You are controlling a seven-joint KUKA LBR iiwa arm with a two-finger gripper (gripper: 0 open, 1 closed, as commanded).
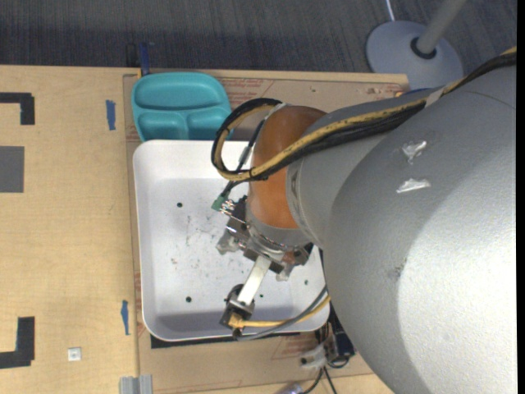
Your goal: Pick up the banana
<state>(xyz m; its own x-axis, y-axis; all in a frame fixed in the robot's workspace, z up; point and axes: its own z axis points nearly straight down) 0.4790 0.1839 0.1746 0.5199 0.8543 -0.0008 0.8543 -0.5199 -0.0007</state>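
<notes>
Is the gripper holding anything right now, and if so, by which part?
Cannot tell. The gripper hangs over the white bin, and the wrist covers whatever is beneath it.

You are looking at a shallow white bin (176,245) lying on the tan bench (66,220), its floor showing grey scuffs and a few small dark dots, while a teal divided tray (180,105) is sitting right at the bin's far edge. Strips of blue tape (111,115) are sticking to the bench just left of the tray and bin, and black corner marks (20,109) are lying farther left. Beyond the bench, a grey round base (406,49) is standing on dark carpet (205,15), carrying a slanting pole (451,11).
</notes>
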